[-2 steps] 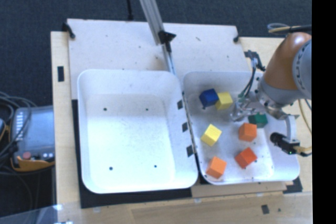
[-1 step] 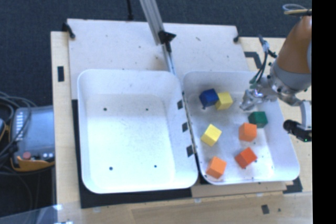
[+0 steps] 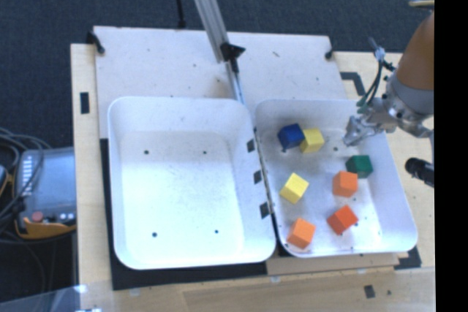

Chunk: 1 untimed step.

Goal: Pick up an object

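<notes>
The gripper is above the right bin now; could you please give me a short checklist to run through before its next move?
1. Gripper over the right bin: ok.
2. Nearest target, the green cube, just below the gripper and apart from it: ok.
3. Nothing held yet: ok.
4. Finger opening: cannot tell.
5. Green cube's spacing for a grasp: not ok, the orange cube sits close beside it.
6. Blue cube and yellow cube touching, a poorer choice: not ok.
</notes>
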Each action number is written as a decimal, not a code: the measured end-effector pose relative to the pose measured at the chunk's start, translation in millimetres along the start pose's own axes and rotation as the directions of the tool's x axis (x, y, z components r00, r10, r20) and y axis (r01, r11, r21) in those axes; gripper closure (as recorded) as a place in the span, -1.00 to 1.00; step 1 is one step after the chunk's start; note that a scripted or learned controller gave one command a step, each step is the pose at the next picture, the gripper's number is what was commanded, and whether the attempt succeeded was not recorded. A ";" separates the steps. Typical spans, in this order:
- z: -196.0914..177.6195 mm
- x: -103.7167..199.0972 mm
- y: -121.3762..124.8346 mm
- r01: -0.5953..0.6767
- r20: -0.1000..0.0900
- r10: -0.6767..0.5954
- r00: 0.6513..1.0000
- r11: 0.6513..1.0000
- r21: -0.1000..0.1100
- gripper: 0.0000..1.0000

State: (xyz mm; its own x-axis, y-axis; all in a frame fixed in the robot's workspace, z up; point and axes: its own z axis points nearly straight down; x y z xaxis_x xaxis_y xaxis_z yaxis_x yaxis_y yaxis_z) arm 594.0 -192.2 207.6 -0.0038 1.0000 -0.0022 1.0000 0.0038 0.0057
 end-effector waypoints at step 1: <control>0.3 44.2 -15.6 0.002 -0.002 -0.002 1.000 1.000 0.006 1.00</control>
State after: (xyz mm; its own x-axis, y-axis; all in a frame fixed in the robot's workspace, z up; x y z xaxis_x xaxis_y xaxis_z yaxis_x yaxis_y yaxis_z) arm 578.3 -148.1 207.2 -0.0054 1.0000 0.0000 1.0000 0.0054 -0.0001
